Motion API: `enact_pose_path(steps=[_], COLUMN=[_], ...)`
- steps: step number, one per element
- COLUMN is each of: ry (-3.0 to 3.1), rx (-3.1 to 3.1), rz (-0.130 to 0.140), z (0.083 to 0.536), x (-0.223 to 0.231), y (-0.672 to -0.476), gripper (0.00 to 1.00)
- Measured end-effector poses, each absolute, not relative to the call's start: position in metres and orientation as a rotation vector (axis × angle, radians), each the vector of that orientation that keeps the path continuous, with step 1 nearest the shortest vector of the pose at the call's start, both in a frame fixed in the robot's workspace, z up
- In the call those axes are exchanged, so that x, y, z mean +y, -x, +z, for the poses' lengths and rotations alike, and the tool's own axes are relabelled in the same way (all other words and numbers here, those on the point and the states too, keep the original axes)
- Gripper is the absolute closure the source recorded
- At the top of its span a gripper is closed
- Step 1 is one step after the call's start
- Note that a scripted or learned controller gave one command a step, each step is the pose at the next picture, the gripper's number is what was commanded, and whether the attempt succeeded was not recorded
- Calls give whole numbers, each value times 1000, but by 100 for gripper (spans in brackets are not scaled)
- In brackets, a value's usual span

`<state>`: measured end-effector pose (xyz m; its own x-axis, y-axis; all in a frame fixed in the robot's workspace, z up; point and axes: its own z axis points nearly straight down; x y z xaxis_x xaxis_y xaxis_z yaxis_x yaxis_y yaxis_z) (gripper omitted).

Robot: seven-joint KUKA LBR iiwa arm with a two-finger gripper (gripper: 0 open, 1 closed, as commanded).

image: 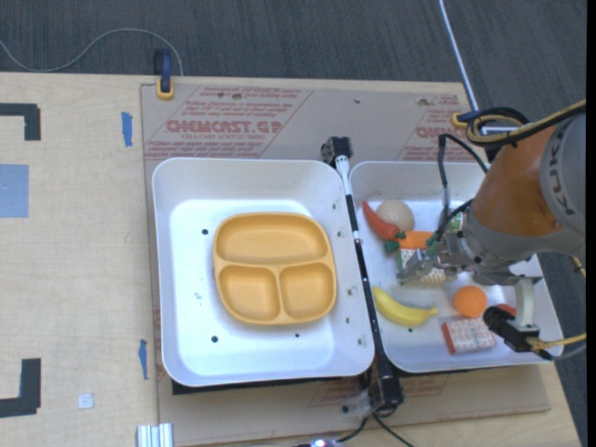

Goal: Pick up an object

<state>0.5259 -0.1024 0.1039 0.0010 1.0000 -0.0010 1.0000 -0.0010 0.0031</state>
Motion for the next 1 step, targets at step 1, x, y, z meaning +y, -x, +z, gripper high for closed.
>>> enact_pose_path(steps=[1], ry=[-2219], rx=[2223], rz=[3], z=[185], x=[-22], y=[-517], gripper=[100])
